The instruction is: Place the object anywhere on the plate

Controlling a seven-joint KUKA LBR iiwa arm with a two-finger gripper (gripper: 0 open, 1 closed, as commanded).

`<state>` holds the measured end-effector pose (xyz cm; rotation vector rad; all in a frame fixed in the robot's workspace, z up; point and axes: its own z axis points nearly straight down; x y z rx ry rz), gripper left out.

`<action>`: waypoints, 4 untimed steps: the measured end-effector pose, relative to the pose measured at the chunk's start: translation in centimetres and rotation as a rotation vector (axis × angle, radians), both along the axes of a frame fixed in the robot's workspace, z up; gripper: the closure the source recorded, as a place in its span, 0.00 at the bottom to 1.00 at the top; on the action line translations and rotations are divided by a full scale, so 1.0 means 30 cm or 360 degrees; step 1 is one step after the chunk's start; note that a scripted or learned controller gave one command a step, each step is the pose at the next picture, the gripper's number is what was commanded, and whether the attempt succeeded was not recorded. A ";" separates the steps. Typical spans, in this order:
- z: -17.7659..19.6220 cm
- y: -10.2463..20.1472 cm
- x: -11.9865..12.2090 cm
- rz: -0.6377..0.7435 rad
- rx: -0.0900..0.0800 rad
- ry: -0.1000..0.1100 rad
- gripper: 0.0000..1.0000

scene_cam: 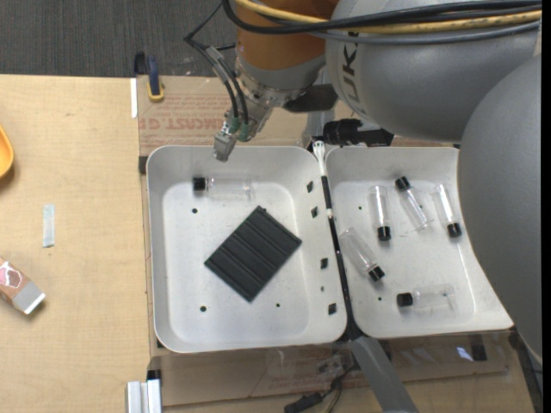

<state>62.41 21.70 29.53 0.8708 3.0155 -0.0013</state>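
Work on the task is looking barely begun, by my judgement: towards the near side of the left bin [155, 256], the black ribbed plate [252, 253] is lying flat, turned cornerwise like a diamond, and nothing is resting on it. Beside it, in the right bin [482, 274], five more capped vials [380, 213] are lying scattered, well apart from the plate. Farther back in the left bin, a clear vial [225, 188] with a black cap is lying on its side near the far wall, apart from the plate's upper corner; I am taking this for the object, so picking it up, carrying it and setting it down are all waiting to be done. Just beyond the vial, the gripper [223, 149] is hanging at the bin's far rim, slanting down and to the left, its tip pointing roughly toward the vial but not touching it. How wide it is standing cannot be told at this size, nor whether anything is in its hold. Behind it, the orange band [275, 33] and the grey arm [413, 67] are looming in from the right, high over the right bin.
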 end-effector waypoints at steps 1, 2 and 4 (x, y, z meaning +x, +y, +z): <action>0.235 0.016 -0.200 0.0734 0.0001 0.0000 1.00; 0.489 0.039 -0.371 0.1113 0.0001 -0.0001 1.00; 0.487 0.040 -0.436 0.0937 0.0001 0.0003 1.00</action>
